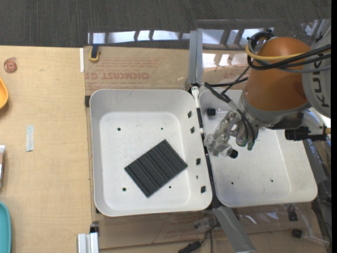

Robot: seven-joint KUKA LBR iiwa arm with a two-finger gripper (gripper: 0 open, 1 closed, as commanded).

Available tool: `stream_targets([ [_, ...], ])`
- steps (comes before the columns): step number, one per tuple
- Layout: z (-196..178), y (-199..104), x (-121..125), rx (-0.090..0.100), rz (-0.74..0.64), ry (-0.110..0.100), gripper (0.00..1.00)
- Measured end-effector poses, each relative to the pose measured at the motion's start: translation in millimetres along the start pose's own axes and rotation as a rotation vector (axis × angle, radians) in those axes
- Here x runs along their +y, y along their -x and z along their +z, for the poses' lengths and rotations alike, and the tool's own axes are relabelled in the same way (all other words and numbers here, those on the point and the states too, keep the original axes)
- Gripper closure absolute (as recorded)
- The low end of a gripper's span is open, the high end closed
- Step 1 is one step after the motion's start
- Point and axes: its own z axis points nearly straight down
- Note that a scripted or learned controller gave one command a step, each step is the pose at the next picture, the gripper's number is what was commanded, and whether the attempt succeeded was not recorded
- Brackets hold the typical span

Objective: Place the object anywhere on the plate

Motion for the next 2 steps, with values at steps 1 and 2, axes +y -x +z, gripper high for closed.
stream_targets([
  [1,21.8,-3.6,54.9,0.001,-0.155,0.0,1.0],
  [2,21.7,-3.5,54.7,0.001,-0.155,0.0,0.0],
])
